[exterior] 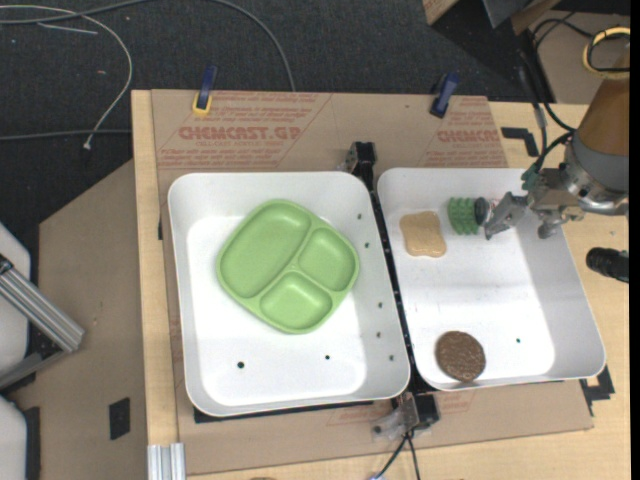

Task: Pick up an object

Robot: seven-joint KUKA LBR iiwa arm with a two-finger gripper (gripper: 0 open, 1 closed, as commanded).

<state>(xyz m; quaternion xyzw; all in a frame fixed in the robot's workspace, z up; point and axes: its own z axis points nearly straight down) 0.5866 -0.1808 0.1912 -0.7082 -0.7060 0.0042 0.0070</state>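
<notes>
In the right bin point(560, 308) lie three small things: a tan slice-shaped piece point(423, 234) at the upper left, a green ridged piece point(463, 214) just right of it, and a round brown disc point(460, 355) near the front edge. My gripper point(522, 223) hangs over the bin's upper right part, open, with nothing between its fingers. Its left finger point(497, 219) stands close beside the green piece, to the right of it; I cannot tell whether they touch.
The left bin point(200, 268) holds a light green divided plate point(288, 265). A black clamp strip runs between the two bins. The arm's grey and orange wrist point(605, 138) comes in from the right, above the right bin's far corner.
</notes>
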